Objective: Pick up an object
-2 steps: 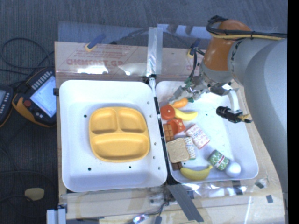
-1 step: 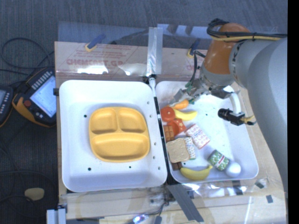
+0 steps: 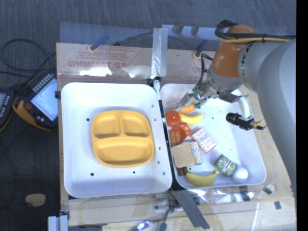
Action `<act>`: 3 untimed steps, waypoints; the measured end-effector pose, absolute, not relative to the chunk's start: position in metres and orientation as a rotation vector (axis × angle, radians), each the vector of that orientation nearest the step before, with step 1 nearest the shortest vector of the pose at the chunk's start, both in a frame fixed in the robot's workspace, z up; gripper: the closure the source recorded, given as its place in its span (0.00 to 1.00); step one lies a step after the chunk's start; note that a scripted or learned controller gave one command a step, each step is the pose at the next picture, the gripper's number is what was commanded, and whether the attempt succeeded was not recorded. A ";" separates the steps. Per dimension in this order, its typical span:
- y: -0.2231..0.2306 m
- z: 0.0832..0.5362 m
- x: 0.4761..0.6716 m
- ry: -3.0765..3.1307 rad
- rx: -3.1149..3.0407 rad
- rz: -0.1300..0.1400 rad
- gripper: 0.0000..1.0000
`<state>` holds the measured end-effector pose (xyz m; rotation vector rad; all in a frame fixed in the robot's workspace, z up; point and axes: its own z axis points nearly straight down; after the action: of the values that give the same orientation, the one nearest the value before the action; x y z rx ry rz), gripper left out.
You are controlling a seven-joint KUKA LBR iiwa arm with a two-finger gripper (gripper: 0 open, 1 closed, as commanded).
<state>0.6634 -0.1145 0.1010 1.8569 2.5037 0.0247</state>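
Nearest the bench's front edge, a banana (image 3: 202, 178) lies in the right bin (image 3: 252, 148) beside a green can (image 3: 224, 165) and a white egg (image 3: 240, 173). Toast (image 3: 183, 154) and a tomato (image 3: 173, 118) sit further back. Beyond them the gripper (image 3: 196, 96) hangs over the bin's far corner; I cannot tell its grip. The yellow tray (image 3: 123, 137) fills the left bin (image 3: 72, 129).

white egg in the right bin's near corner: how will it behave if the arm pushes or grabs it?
The white egg looks smooth and rounded, so it will probably roll or squirt sideways when pushed. It sits against the green can near the right bin wall, which may crowd the fingers. Likely light, if it is plastic play food.
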 end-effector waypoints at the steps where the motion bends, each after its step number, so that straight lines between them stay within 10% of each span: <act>1: -0.161 0.134 0.622 2.683 1.629 -0.003 0.00; 2: -0.112 0.089 0.640 2.609 1.734 0.004 0.00; 3: -0.111 0.100 0.642 2.607 1.733 0.010 1.00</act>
<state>0.6415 -0.1114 0.0996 1.7326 2.6069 0.0096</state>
